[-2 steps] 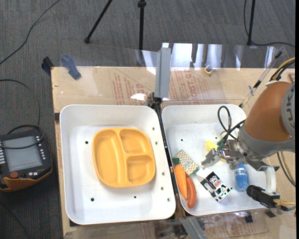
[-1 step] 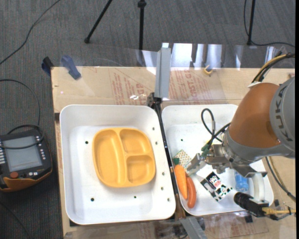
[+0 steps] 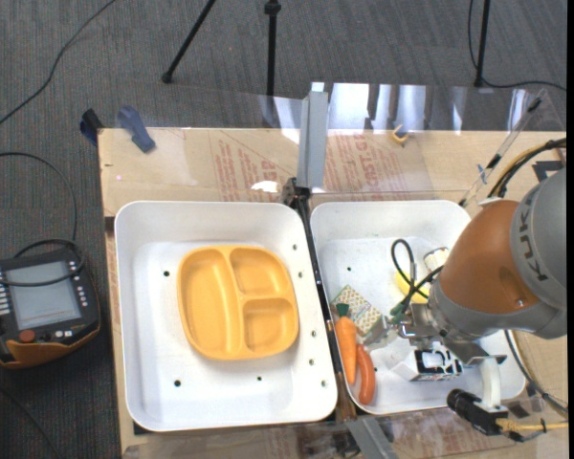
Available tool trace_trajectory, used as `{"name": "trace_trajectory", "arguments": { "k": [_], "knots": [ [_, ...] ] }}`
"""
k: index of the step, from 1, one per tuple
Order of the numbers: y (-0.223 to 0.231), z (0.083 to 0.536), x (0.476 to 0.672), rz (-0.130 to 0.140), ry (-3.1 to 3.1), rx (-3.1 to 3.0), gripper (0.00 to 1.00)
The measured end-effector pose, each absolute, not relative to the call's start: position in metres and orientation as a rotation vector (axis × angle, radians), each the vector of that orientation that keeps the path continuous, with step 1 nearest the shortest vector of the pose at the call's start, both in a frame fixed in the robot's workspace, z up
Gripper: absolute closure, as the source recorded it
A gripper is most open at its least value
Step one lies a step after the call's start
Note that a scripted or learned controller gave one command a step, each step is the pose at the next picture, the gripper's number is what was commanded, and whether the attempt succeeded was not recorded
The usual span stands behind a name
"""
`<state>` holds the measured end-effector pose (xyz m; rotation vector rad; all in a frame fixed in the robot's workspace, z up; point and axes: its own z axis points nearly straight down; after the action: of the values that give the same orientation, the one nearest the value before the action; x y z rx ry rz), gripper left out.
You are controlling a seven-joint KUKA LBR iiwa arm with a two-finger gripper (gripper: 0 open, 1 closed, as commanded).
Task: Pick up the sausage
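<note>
The sausage point(image 3: 366, 379) is a short reddish piece lying near the front left corner of the right bin point(image 3: 383, 220). It rests against an orange carrot point(image 3: 345, 345) on its left. My gripper point(image 3: 429, 360) hangs low over the front of the right bin, a short way right of the sausage, under the orange wrist band. Nothing shows held in it.
A green patterned packet point(image 3: 357, 306) lies behind the carrot, and a yellow item point(image 3: 405, 286) sits partly behind the arm's cables. The left bin point(image 3: 143, 256) holds a yellow divided plate point(image 3: 237, 300). A metal post point(image 3: 312, 146) stands behind the divide between the bins.
</note>
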<state>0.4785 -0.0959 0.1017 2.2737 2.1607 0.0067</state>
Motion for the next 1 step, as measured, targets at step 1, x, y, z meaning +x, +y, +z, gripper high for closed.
{"name": "trace_trajectory", "arguments": {
  "k": [1],
  "knots": [
    [-0.0861, 0.0866, 0.4748, -0.003, 1.97, 2.454, 0.0]
  ]
}}
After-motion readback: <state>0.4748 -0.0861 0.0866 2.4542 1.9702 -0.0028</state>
